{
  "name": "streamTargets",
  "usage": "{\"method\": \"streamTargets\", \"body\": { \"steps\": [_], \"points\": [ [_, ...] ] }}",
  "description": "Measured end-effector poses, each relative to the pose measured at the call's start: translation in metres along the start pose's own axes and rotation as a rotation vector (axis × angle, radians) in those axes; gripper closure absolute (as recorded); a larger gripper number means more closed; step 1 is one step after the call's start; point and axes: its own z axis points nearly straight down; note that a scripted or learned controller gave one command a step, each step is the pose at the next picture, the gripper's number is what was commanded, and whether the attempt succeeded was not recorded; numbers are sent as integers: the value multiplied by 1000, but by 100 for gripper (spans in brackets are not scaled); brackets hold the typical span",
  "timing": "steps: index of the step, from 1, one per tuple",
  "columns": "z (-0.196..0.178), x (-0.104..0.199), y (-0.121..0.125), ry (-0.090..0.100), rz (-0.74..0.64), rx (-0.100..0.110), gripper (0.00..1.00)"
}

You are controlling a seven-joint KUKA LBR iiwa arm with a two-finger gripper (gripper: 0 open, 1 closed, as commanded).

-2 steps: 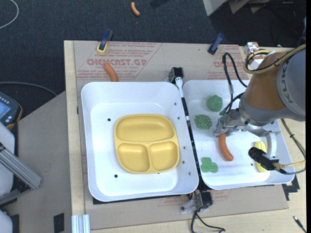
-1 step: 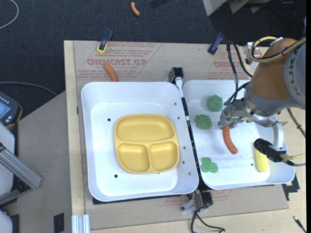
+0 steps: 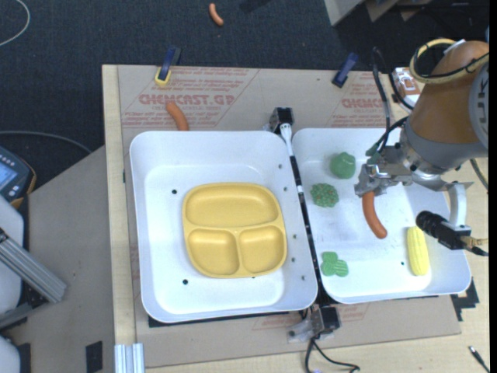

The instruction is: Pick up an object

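Camera view, top-down at a slant. Two white bins side by side on the bench.

Left bin [image 3: 147,208]: one yellow divided tray [image 3: 234,229] sitting roughly centre, one long compartment at its 12 o'clock side and two smaller ones at 6. All three compartments bare.

Right bin [image 3: 388,286]: five items.
- Round green piece [image 3: 342,164] at about 11 o'clock in the bin.
- Bumpy green broccoli-like piece [image 3: 324,195] just below it, around 9 o'clock, near the divider wall.
- Flat green leafy piece [image 3: 335,265] at 7 o'clock, near the front-left corner.
- Orange hot dog [image 3: 374,215] near bin centre, lying nearly upright in frame, slightly slanted.
- Yellow corn cob [image 3: 418,250] at 4 o'clock, near the right wall, long axis roughly 12–6.

Arm comes in from 3 o'clock. Gripper [image 3: 371,186] is low over the right bin, right at the top end of the hot dog. Fingers: cannot tell whether they're released or clamped, the wrist body blocks them. Can't confirm the hot dog is gripped; its lower end looks to rest on the bin floor.

Outside the bins: an orange sausage [image 3: 178,116] on the cardboard at the left bin's 12 o'clock, another small orange piece [image 3: 216,14] on the dark floor beyond.
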Motion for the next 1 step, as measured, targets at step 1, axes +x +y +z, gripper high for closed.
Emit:
{"method": "streamTargets", "body": {
  "steps": [1],
  "points": [
    [-41,0,2,0,0,-1,100]
  ]
}}
